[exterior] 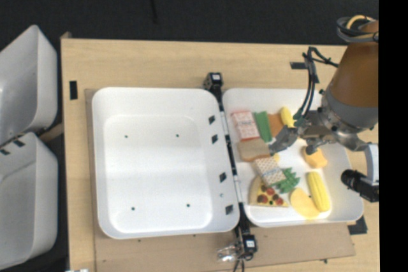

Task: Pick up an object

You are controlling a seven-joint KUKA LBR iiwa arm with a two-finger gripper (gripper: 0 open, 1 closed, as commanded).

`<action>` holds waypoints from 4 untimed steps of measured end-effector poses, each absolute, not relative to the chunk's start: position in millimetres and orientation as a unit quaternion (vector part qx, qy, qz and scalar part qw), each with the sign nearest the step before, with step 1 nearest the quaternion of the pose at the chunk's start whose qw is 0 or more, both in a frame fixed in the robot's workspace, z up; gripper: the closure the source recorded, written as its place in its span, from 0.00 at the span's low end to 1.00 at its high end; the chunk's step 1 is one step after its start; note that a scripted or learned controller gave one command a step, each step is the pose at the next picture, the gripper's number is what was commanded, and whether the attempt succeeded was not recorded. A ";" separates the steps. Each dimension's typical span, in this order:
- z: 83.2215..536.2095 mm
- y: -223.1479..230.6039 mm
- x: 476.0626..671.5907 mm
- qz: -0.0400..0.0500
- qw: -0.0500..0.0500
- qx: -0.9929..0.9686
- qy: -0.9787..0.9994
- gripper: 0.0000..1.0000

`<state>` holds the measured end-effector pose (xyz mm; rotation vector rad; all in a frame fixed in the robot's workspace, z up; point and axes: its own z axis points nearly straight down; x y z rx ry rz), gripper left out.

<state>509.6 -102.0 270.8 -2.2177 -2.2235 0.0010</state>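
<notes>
The arm (358, 83), grey with an orange band above the wrist, stands highest over the bench and so nearest the camera; it enters from the right and hangs over the right bin (245, 105). Its gripper (285, 139) points left and down, with the tip above the brown toy bread slice (253, 149) near the bin's middle. Whether the jaws are released or clenched cannot be told from this view, and nothing is visibly held between them.

The right bin holds the task's objects, a cluster of toy foods. Along the upper part lie a pink patterned packet (244, 125), a green piece (262, 125), an orange piece (276, 122) and a small yellow piece (286, 115). Below the bread slice lie a checkered waffle-like piece (268, 168), a green leafy piece (288, 179) and a pizza slice (268, 194). Toward the bin's right side lie a corn cob (319, 191), a yellow rounded piece (304, 204) touching its lower end, and a small orange piece (315, 159) beneath the wrist.

The left bin (102, 156) adjoins the right one along a shared edge fitted with black clips (224, 140). Both rest on a light wooden bench (76, 60).
</notes>
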 end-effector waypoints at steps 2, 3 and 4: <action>111.0 -98.3 590.4 0.000 0.000 -0.707 -0.707 0.00; 104.8 -101.5 646.1 -0.002 -0.004 -0.706 -0.708 0.00; 104.6 -98.9 682.1 0.000 -0.002 -0.706 -0.709 0.00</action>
